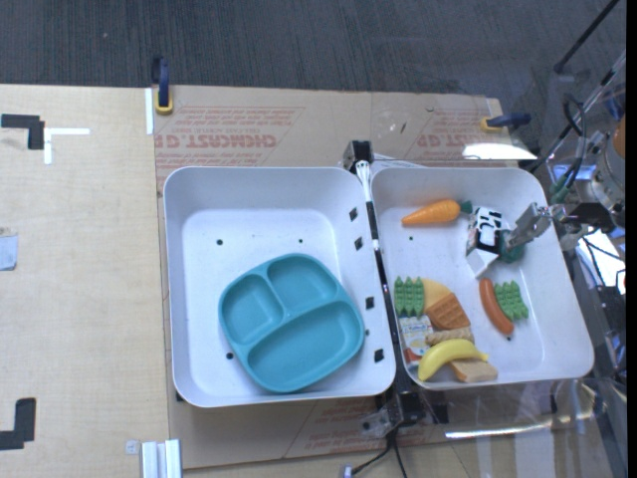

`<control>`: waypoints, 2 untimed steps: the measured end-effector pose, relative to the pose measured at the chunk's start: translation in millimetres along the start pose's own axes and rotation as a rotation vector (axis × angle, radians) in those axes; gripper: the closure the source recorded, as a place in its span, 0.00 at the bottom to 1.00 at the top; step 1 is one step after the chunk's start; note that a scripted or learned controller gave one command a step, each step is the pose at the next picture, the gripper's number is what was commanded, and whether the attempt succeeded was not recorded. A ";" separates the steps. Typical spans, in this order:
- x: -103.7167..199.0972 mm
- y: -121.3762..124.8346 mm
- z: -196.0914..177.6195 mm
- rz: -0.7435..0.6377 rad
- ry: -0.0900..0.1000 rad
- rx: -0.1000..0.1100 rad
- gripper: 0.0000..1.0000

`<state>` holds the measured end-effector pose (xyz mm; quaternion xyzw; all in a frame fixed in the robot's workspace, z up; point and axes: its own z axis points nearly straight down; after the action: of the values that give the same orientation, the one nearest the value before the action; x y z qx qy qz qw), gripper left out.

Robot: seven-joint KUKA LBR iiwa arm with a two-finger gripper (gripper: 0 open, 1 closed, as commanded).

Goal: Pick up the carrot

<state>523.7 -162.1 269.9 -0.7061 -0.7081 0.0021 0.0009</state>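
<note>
A light wooden bench (pixel 80 297) carries a sheet of brown cardboard (pixel 259 127), and on it two shallow white bins sit side by side, touching along their inner walls. The left bin (pixel 189 217) holds a blue divided plate (pixel 291 322), lying a little askew towards its front.

In the right bin (pixel 557 337) the carrot (pixel 433 213) lies on its side near the back wall, orange with a small green tip pointing right. Just to its right is a small black and white box (pixel 486 229). Nearer the front are a green ridged piece (pixel 408 296), a wedge of cheese (pixel 438 293), a bread slice (pixel 450 313), a banana (pixel 450 357) and a red sausage (pixel 494 307) beside another green piece (pixel 512 300).

The gripper (pixel 520 233) sits low over the bin's right side, next to the box and well apart from the carrot. It seems tilted; how its jaws stand is too blurred to tell.
</note>
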 end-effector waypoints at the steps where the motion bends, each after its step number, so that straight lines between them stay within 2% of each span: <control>1: 14.3 87.1 117.1 -0.058 0.001 0.001 0.00; 2: 45.2 142.7 168.5 -0.179 -0.005 -0.023 0.00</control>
<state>665.5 -116.7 100.7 -0.6401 -0.7682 -0.0045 -0.0088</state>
